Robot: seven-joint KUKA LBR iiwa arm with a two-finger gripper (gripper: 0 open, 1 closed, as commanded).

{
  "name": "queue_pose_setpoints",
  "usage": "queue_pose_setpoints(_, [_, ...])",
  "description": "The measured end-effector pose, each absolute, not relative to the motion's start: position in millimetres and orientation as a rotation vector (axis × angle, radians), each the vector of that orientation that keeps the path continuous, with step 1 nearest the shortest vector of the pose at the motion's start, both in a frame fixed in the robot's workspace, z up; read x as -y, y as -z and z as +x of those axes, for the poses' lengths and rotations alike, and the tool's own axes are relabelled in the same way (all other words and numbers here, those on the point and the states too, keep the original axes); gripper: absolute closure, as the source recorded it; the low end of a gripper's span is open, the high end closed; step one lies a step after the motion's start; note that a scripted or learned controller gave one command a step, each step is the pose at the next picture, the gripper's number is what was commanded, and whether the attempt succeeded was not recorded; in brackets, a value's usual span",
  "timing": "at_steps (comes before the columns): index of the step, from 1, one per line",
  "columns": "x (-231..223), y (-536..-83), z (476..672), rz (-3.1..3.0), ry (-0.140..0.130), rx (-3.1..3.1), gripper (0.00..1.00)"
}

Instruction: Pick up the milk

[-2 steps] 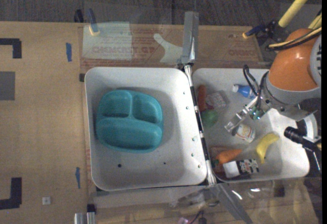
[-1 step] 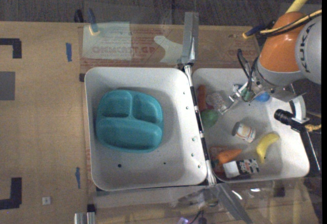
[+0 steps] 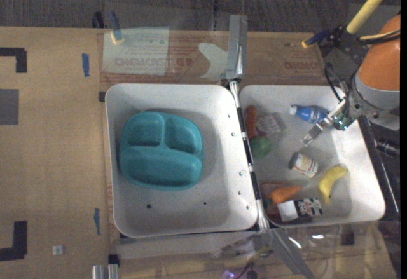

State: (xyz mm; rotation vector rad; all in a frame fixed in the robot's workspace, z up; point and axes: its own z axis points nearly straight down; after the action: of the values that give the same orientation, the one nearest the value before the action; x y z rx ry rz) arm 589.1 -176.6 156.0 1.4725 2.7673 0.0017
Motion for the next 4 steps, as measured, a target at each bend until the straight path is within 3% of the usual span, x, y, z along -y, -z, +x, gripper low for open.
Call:
queue_pose_setpoints(1, [175.0,-87.6,608.6,1.75,-0.003,-2.601,0.0])
queue_pose_setpoints(2, [145.3,-87.3,636.6,1.82,0.005,-2.556,0.0])
queue_pose_setpoints(3, [152.7,-94.2,558.0,1.75,-0.002,-2.607,0.0])
queue_pose_setpoints(4, [157.9,-160.2,619.5,1.89,-0.002,-2.504,0.0])
